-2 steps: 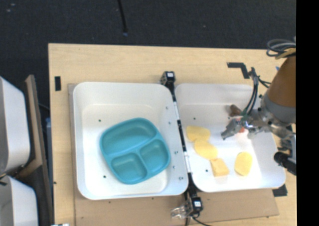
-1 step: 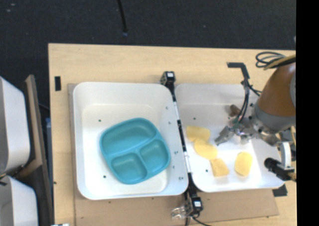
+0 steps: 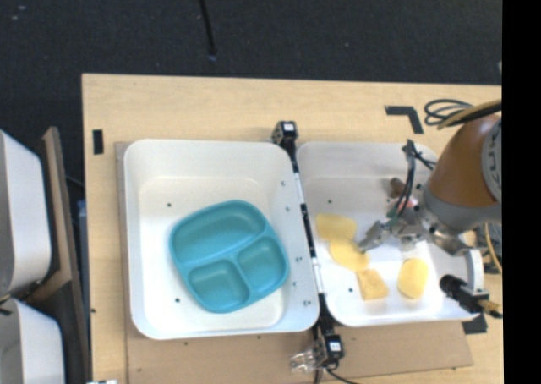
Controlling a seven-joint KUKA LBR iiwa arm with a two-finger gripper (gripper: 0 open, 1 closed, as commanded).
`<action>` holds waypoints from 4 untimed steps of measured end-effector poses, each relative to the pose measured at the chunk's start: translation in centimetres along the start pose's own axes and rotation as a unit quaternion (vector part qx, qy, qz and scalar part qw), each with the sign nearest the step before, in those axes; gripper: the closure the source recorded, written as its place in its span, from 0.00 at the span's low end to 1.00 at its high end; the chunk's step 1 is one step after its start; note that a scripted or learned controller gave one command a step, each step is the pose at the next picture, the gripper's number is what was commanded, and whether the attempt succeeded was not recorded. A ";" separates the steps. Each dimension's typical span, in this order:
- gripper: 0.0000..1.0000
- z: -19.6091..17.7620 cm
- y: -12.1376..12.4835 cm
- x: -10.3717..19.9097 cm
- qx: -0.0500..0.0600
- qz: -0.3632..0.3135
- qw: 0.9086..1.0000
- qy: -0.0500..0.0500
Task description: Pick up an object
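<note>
- Nearest the bottom edge, a yellow wedge (image 3: pixel 373 283) and a rounded yellow piece (image 3: pixel 413 278) lie side by side in the right bin (image 3: pixel 338 164), close to its near wall.
- Just beyond the wedge, a pale yellow slice (image 3: pixel 347 254) lies flat, and a second slice (image 3: pixel 336 227) lies beyond it, toward the divider between the bins.
- The gripper (image 3: pixel 372 238) hangs low in the right bin, its tip just right of the slices; how far its fingers are parted cannot be told, and no piece shows between them.
- The arm (image 3: pixel 463 175) enters over the right bin's right side.
- Left of the right bin, the left bin (image 3: pixel 203 162) holds a teal tray (image 3: pixel 228 254) with three compartments.
</note>
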State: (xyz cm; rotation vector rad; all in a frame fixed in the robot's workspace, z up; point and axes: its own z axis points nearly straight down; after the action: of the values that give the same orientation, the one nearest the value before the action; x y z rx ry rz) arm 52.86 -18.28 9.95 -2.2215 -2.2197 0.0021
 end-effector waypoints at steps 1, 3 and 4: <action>1.00 -1.2 0.1 0.0 -0.002 0.001 1.000 0.000; 1.00 -11.7 0.2 -1.0 -0.003 0.000 1.000 -0.001; 1.00 -18.0 0.4 -1.3 -0.004 0.000 1.000 -0.001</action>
State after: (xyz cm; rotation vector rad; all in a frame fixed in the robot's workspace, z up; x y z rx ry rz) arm 53.27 -19.55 27.97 -2.2254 -2.2253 -0.0052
